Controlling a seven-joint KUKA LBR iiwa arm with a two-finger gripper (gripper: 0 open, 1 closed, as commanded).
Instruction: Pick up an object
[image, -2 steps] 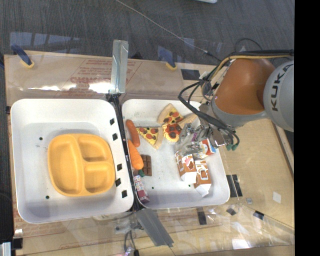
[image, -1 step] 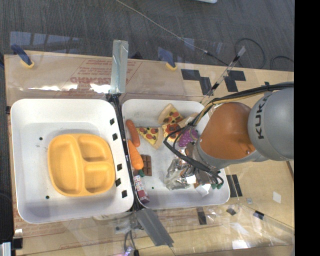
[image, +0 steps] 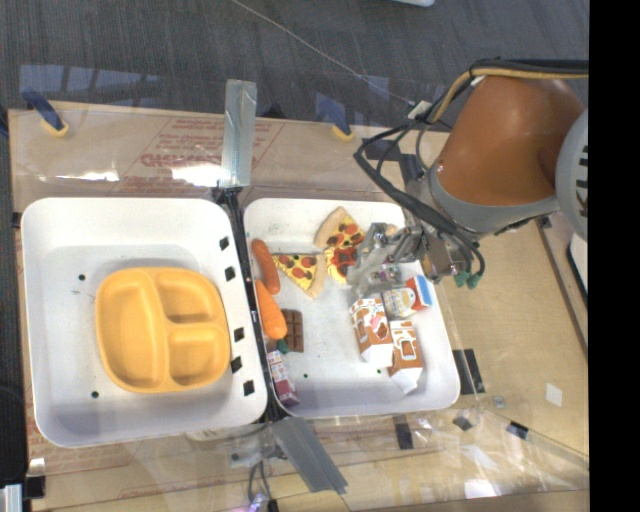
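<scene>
Pizza slice (image: 343, 243) beside gripper (image: 375, 262), near bin rim (image: 330, 204)

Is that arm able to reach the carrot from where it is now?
Probably yes. The carrot lies uncovered by the right bin's left wall, across from the gripper; that wall may crowd the fingers.

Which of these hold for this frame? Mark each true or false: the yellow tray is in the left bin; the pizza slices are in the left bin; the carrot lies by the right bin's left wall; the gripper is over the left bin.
1. The yellow tray is in the left bin. True.
2. The pizza slices are in the left bin. False: they are in the right bin.
3. The carrot lies by the right bin's left wall. True.
4. The gripper is over the left bin. False: it is over the right bin.
</scene>
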